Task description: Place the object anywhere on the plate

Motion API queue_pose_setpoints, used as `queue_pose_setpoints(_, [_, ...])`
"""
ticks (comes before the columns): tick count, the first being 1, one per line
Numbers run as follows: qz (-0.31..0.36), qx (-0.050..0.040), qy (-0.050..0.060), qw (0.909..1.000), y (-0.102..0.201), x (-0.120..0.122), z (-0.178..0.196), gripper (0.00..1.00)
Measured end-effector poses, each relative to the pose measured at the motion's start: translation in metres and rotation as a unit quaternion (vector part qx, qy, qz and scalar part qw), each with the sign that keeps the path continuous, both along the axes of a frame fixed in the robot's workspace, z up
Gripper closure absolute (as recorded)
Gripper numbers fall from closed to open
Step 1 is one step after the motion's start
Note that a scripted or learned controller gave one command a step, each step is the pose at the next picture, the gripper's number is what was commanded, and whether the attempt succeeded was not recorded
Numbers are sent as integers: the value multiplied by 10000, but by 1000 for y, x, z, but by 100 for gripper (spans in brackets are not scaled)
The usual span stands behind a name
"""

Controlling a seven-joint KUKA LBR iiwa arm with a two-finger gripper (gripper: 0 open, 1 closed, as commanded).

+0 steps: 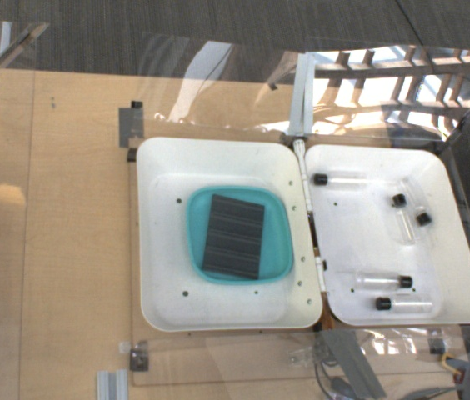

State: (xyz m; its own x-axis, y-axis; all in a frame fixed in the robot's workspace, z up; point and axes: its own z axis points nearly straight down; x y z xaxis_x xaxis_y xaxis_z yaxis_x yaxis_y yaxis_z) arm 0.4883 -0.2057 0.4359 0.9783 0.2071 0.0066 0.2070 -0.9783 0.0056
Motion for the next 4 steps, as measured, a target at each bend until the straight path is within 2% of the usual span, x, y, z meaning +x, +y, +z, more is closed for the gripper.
queue_pose_setpoints(4, [9, 2, 12, 10000, 0, 0, -1, 0])
